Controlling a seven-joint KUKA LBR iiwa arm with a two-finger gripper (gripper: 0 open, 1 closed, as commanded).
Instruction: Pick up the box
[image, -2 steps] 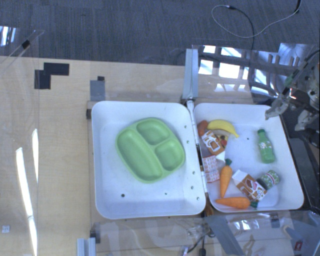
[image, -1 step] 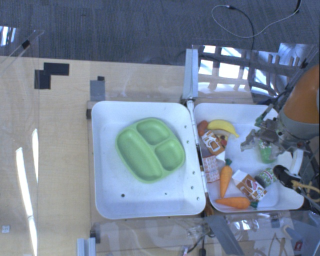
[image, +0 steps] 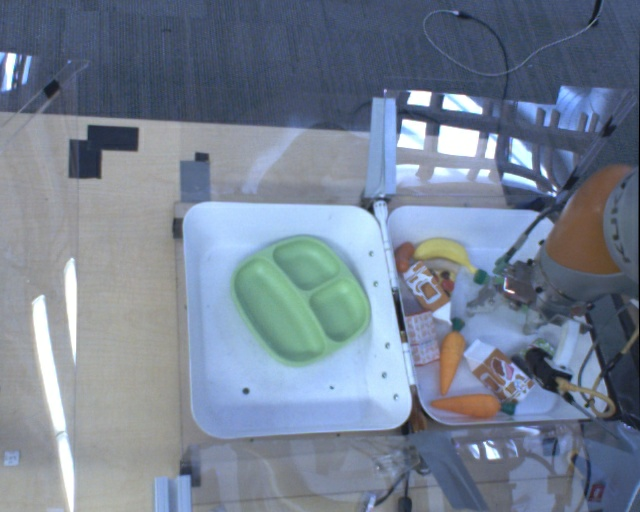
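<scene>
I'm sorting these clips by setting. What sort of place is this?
Probably a robotics lab bench, not a kitchen. Two white bins sit on a wooden bench, one holding a green divided plate, the other toy food such as a carrot, beneath a robot arm.

A green divided plate (image: 301, 297) sits in the left white bin (image: 215, 400). Over in the right bin (image: 440, 412), a banana (image: 446, 250) lies near the top, two carrots (image: 451, 361) lower down.
</scene>
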